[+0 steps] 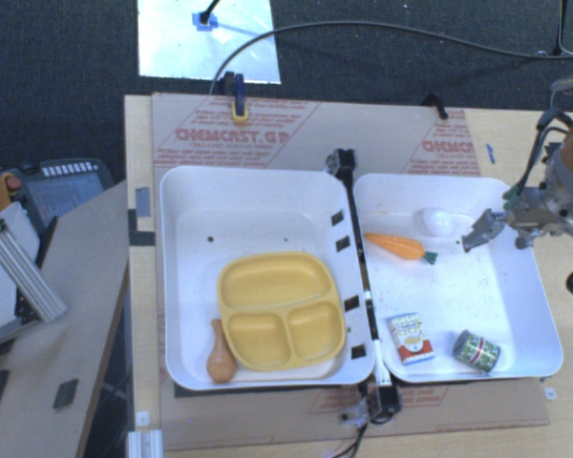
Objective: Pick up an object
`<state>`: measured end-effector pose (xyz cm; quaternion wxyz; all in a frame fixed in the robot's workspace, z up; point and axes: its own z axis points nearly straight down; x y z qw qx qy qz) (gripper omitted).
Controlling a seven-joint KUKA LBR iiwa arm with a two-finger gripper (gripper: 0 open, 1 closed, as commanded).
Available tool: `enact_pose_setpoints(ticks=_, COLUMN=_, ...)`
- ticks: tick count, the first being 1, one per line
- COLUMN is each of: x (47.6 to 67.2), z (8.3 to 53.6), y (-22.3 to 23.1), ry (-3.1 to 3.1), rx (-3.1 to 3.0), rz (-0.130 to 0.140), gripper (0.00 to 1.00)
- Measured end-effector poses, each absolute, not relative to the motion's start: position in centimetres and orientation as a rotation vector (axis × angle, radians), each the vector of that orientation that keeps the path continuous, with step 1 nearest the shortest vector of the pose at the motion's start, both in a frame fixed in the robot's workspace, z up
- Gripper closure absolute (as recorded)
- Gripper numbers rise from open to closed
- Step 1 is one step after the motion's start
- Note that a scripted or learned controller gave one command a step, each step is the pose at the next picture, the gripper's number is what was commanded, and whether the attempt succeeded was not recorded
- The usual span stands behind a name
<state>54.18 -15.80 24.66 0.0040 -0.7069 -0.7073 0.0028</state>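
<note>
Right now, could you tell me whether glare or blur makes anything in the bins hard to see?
Camera view: the white egg almost washes out against the bright right bin; the gripper looks soft; the carrot and yellow tray read clearly.

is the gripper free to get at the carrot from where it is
Probably yes: the gripper hangs over the right bin, and the carrot lies apart from the other items with bare floor between them.

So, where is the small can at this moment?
The small can lies on its side in the right bin, near its front right corner, just right of the small carton.
</note>
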Motion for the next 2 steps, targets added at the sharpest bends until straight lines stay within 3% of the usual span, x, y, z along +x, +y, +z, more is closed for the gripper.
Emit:
enact_pose_setpoints(ticks=1, x=54.4, z=25.3, y=-15.8, ry=-2.226, rx=-2.219, rz=-0.001, gripper=0.00)
enact_pose_setpoints(ticks=2, x=54.9, z=20.9, y=-15.2, ry=-2.224, rx=-2.218, rz=0.001, gripper=0.00)
